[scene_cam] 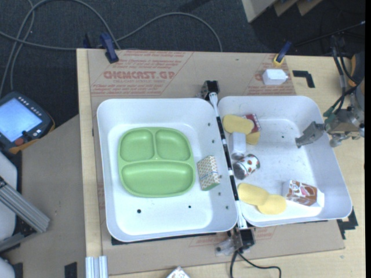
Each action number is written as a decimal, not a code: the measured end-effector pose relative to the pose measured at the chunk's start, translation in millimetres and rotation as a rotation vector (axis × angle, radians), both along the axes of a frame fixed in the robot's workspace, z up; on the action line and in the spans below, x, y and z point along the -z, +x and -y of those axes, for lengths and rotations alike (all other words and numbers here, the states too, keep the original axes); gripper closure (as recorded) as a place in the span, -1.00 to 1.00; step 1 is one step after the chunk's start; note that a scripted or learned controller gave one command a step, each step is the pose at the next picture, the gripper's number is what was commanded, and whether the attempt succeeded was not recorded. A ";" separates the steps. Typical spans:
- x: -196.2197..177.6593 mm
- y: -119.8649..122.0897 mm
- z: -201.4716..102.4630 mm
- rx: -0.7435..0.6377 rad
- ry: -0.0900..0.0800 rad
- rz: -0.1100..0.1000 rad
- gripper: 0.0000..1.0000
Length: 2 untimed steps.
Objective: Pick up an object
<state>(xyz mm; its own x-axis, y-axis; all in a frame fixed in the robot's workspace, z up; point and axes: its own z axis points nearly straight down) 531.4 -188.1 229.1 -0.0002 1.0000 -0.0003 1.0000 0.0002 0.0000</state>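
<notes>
My gripper (320, 141) hangs over the right rim of the right bin (301, 106); its two grey fingers are spread open and hold nothing. In that bin, along its left side, lie a yellow piece (234, 123) against a red and white box (253, 121), and a shiny red-spotted object (247, 164). Two yellow pieces (259, 198) lie near the front. A brown and white packet (302, 192) sits at the front right, below the gripper. In the left bin (116, 112) are a green divided plate (156, 161) and a speckled block (208, 172).
A small white block (275, 76) lies on the board behind the right bin, with blue clamps (108, 46) at the board's back edge. A handheld screen (19, 122) sits off the bench at left. The bins' shared rim (225, 155) runs between them.
</notes>
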 end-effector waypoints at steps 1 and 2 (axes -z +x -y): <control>52.9 -30.2 -85.2 -0.001 0.001 -0.001 -1.00; 130.2 12.7 -93.9 0.001 0.000 0.000 -1.00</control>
<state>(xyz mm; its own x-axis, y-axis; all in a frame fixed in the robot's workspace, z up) 544.0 -94.2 98.9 0.0004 1.0000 0.0001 1.0000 -0.0004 0.0001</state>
